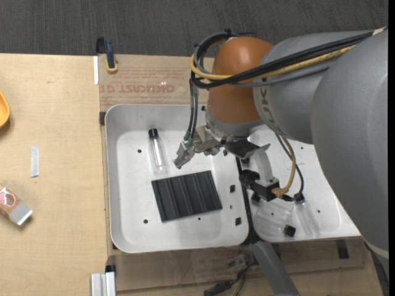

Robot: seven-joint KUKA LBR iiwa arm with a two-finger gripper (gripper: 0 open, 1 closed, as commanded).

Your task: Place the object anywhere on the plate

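Observation:
A clear vial (155,150) with a black cap lies in the left white bin (123,184), near its back left. A black ribbed plate (186,195) lies flat in the middle of that bin, nothing on it. My gripper (182,155) hangs below the orange band (237,82), just right of the vial and over the plate's back edge. Nothing shows in its grasp. The arm hides much of the right bin (327,217).
Clear vials with black caps (281,217) lie at the front of the right bin. On the wooden bench to the left are a small grey strip (35,162), a red and white packet (13,205) and an orange thing (3,111). Cardboard (148,85) lies behind the bins.

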